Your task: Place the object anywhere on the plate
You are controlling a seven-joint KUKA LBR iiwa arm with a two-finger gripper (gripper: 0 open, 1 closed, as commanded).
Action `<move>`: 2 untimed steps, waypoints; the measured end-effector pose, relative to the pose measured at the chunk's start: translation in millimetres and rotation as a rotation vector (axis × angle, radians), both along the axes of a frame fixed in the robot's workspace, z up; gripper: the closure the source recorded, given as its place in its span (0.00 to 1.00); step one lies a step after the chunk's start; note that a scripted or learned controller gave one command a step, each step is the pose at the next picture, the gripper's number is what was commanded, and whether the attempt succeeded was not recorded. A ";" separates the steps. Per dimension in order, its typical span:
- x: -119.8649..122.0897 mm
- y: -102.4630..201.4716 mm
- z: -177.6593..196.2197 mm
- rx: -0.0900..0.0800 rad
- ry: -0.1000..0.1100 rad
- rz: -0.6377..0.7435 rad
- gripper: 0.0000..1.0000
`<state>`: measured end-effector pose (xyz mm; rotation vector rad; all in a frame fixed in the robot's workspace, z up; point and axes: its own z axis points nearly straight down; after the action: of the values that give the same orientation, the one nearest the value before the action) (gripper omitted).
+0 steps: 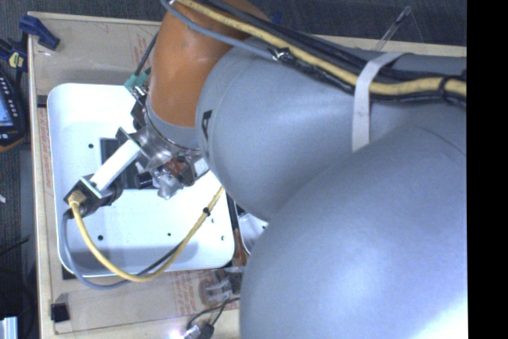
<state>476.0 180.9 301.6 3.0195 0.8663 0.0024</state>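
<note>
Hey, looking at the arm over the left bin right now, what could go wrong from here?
1. The arm hides much of the bench, so the object and the plate can't be confirmed, and a miss might go unnoticed.
2. The yellow cable loops low across the left bin and could snag or drag as the wrist moves.
3. The gripper sits low over the bin floor, so it may scrape it.

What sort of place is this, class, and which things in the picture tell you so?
Probably a robotics lab or test bench: a big grey robot arm with an orange band reaches over a shallow white bin on a wooden bench, trailing a yellow cable.
</note>
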 end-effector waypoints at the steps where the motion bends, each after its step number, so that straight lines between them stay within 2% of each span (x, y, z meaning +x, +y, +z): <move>1: 58.1 -70.6 -149.4 -0.003 0.009 -0.352 1.00; 2: 47.2 -129.2 -0.6 0.003 0.003 -0.284 1.00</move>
<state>523.2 51.7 301.0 3.1151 0.4310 -0.0005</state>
